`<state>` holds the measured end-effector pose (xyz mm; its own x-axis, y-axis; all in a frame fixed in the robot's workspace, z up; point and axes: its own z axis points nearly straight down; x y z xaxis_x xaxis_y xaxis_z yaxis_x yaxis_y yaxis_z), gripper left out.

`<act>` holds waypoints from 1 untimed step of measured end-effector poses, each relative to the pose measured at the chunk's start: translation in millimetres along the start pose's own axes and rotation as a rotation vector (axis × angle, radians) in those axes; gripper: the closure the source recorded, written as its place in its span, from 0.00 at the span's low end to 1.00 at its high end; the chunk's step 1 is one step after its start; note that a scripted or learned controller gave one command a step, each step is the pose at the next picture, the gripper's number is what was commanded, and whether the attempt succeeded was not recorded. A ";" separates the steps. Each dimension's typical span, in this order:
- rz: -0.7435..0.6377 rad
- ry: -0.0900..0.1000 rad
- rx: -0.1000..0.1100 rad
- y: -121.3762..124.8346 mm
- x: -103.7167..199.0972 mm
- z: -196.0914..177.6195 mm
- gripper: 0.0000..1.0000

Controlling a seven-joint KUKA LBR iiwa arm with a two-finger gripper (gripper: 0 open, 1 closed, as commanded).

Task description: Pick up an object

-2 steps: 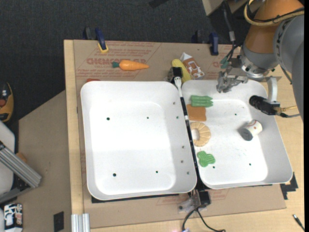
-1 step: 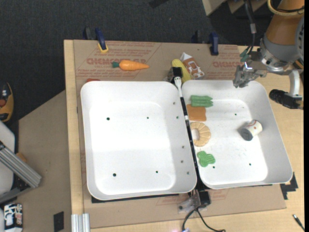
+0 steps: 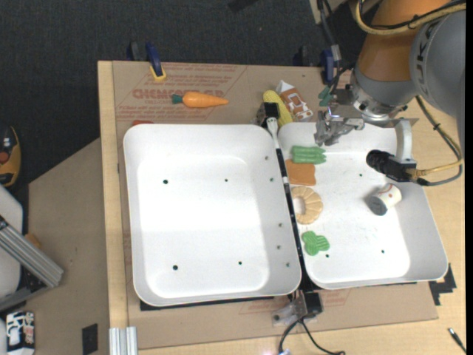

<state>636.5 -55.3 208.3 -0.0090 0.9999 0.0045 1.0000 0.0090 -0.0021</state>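
Right bin (image 3: 414,266), near to far along its left wall: a small green toy (image 3: 315,243), a tan ridged piece (image 3: 307,204), an orange block (image 3: 301,173) and a green ridged piece (image 3: 307,154). A white-and-grey cylinder (image 3: 383,199) lies well apart, to the right. The gripper (image 3: 326,134) hangs just beyond the green ridged piece; whether it is released or clenched cannot be told. Farthest, a carrot (image 3: 199,100) lies on the bench (image 3: 222,76).

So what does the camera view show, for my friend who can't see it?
The robot arm's tool hangs over the back left corner of the right bin, close to a green ridged toy. Along that bin's left wall lie an orange block, a round tan toy and a small green toy; a toy carrot lies on the board behind the left bin.
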 end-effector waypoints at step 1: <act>0.003 -0.004 -0.010 32.4 56.7 -32.8 1.00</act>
<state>668.5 1.5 241.3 -0.0060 1.0000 0.0007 1.0000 0.0060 0.0075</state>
